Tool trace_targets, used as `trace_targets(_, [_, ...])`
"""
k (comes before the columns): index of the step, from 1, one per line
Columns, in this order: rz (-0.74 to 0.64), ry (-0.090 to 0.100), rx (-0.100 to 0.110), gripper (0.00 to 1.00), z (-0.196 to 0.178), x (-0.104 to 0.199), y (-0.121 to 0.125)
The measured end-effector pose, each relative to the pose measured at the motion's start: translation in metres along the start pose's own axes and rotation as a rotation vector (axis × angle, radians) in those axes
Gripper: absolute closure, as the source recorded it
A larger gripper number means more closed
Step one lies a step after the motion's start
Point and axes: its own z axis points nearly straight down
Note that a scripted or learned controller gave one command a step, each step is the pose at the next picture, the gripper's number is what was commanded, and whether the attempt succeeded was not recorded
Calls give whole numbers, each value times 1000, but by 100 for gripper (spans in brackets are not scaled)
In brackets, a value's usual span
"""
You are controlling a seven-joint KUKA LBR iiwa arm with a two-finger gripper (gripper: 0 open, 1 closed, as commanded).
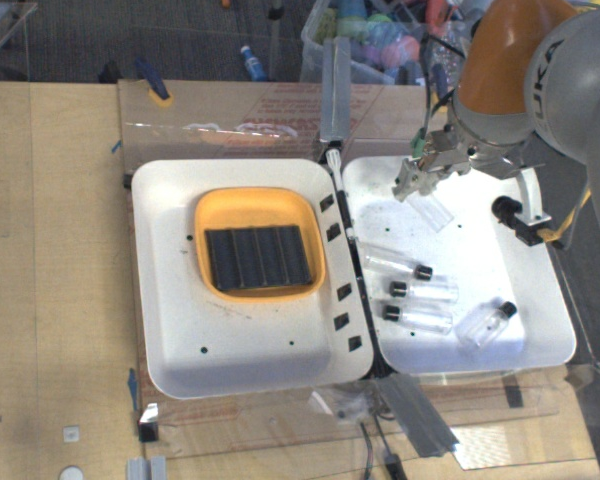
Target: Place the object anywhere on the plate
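Two shallow white plastic bins with rounded corners are being shown side by side on a pale wooden bench [40, 268], divided by a grey ridge carrying small black tabs. In the left bin [170, 338], a square orange plate [210, 213] with a raised, rounded rim is being seen, and a dark ribbed rectangular insert [258, 257] is lying flat inside it.

In the right bin [540, 338], several clear cylindrical plastic vials with black caps are lying on their sides. One capped vial [398, 265] is resting near the divider, two more [425, 290] [420, 317] are lying just below it, roughly parallel, and a fourth [485, 321] is lying tilted towards the bin's lower right corner. Another clear piece [432, 211] is lying near the bin's upper part.

The grey arm with its glossy orange band [505, 48] is being held over the right bin's upper edge. The metallic two-finger gripper [415, 183] is being seen above the upper part of that bin, just beside the clear piece; whether it is apart or together cannot be told. The capped vials are lying below the gripper and apart from it, in the right bin rather than on the plate.
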Motion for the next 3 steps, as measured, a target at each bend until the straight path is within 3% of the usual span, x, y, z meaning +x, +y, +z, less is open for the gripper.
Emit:
trace_targets(1, [-254, 2, 1, 100, 0, 21, 7])
trace_targets(2, [-358, 3, 2, 100, -14, 52, 4])
trace_targets(3, [-511, 2, 0, 100, 0, 61, 16])
